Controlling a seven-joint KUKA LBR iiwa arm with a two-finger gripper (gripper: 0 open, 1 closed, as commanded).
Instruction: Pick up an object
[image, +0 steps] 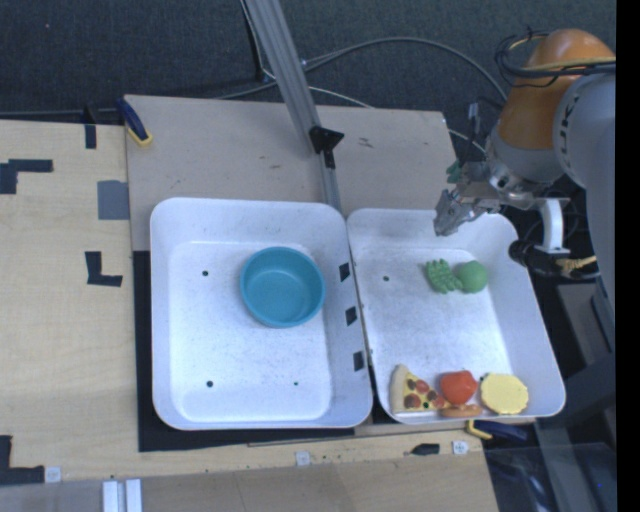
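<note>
Toys lie scattered in the right-hand shallow white plastic bin (520, 300): a green two-part plastic vegetable toy (455, 276) sits near the middle of that bin's upper half, and along the near wall a plastic pizza slice (407, 390), a red tomato-like toy (458, 386) and a round yellow toy (504, 394) sit in a row, close together. The left-hand white bin (190, 330) holds a round blue plastic bowl (282, 286).

The gripper (447, 222) hangs over the far rim of the right bin, above and just behind the green toy, apart from it. Whether it is spread or closed cannot be told from this angle, and nothing is visibly held.

The green toy looks the nearest candidate. It is probably light, hollow, stiff plastic with a smooth rounded end that could squirt out of a pinch; the leafy, ridged end on its left seems the surer place to close on, across its narrow width.
</note>
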